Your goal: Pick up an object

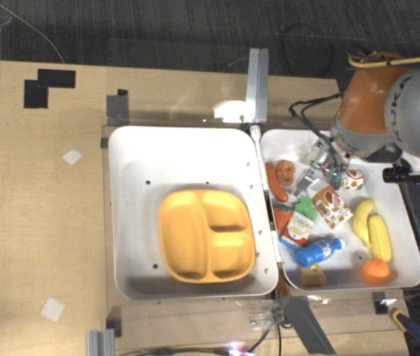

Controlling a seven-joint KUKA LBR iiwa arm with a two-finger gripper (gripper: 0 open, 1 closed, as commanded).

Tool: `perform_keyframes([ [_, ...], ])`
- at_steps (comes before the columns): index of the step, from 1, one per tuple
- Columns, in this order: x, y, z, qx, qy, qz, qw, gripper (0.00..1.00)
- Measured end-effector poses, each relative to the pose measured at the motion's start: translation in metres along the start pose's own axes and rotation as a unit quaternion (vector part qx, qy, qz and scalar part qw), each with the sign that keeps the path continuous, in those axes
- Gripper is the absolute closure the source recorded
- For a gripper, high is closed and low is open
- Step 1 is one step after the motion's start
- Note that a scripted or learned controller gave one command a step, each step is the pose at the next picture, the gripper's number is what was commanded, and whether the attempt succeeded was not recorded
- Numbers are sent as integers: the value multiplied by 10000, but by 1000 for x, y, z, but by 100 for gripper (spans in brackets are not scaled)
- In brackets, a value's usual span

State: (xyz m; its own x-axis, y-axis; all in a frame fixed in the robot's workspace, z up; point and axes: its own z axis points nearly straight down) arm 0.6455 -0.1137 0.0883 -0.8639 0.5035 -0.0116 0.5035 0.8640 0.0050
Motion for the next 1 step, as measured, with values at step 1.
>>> perform_keyframes([
  [1, -2, 3, -13, -14, -32, -39, 10000, 100],
])
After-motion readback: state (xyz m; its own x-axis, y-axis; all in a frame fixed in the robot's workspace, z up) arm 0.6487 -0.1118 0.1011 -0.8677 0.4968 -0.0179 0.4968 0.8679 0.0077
